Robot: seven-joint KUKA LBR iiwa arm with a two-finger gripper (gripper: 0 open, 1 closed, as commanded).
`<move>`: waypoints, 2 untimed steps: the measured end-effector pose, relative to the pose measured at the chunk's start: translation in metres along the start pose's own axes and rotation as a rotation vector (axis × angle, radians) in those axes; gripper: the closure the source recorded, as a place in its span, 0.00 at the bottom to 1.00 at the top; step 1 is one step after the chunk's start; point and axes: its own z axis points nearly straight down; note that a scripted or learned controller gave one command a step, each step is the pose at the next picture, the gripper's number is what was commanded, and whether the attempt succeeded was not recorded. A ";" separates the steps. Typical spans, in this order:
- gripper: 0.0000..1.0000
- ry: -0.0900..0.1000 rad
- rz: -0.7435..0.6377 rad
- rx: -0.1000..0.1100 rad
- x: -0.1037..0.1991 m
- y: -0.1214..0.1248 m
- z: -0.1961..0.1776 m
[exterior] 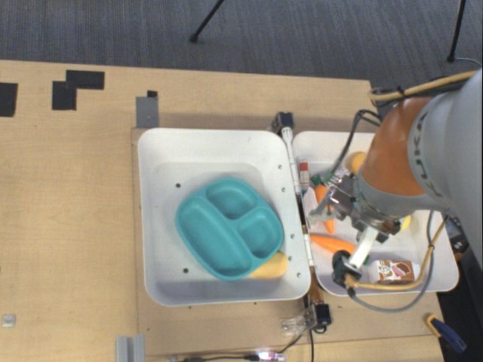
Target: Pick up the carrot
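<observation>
The orange, tapered plastic carrot (332, 242) lies flat on the floor of the shallow white right-hand bin (443, 271), close to that bin's left wall. Its long axis runs roughly left to right across the view. It sits just below the grey metal pincer (332, 204) in the view, towards the near edge of the bin. The carrot is close to the pincer, but the pincer has no visible hold on it.

The pincer hangs over the left part of the right bin at the end of the grey arm with the orange band (411, 153), which reaches in from the right and covers much of that bin. From this slant I cannot tell whether the pincer is open or closed. Nothing can be made out in its grip.

A small orange patch (321, 194) shows just above and left of the pincer; what it belongs to is unclear. A rounded yellow thing (355, 161) peeks out from under the arm farther up the bin. A small brown and white printed carton (394, 270) lies near the bin's lower edge, to the right of the carrot and apart from it.

The white left-hand bin (166, 202) beside it holds a teal divided plastic plate (230, 228). A pale yellow piece (269, 267) sticks out from under the plate's lower right edge. Both bins rest on the light wooden surface (68, 225).
</observation>
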 end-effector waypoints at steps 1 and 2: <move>0.00 0.000 0.000 0.000 0.000 0.000 0.000; 0.00 0.001 0.066 -0.001 0.012 -0.007 0.000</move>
